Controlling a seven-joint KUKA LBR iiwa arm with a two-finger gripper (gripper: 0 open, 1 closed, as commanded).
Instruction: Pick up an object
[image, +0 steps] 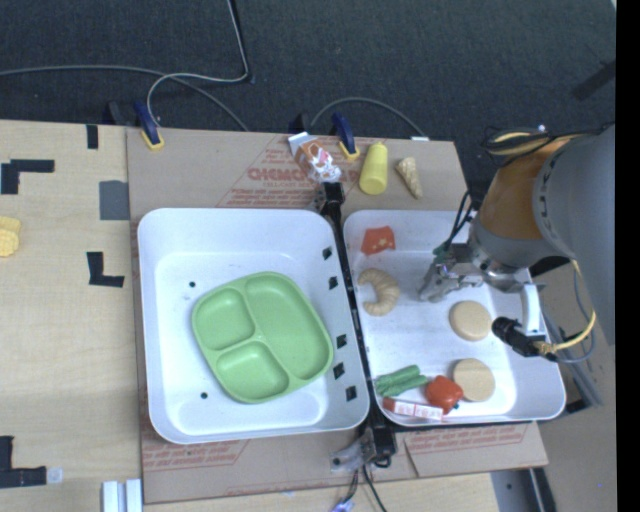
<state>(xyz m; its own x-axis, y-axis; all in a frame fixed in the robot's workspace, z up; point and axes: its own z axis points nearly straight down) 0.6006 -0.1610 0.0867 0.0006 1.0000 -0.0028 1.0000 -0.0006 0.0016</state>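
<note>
The hand (441, 282), its state impossible to tell, is lowered into the right bin (520, 405); the croissant (379, 290) could be approached next.

I count two white bins: left bin (160, 300), right bin (540, 400). One green divided plate (262, 335) in the left. In the right I get two round tan buns (470, 320) (474, 380), one croissant (379, 291), one red piece (378, 240), one green vegetable (398, 380), one tomato-like red item (443, 392). Behind the bins: one yellow bottle (373, 168), one tan cone (410, 177).
</note>
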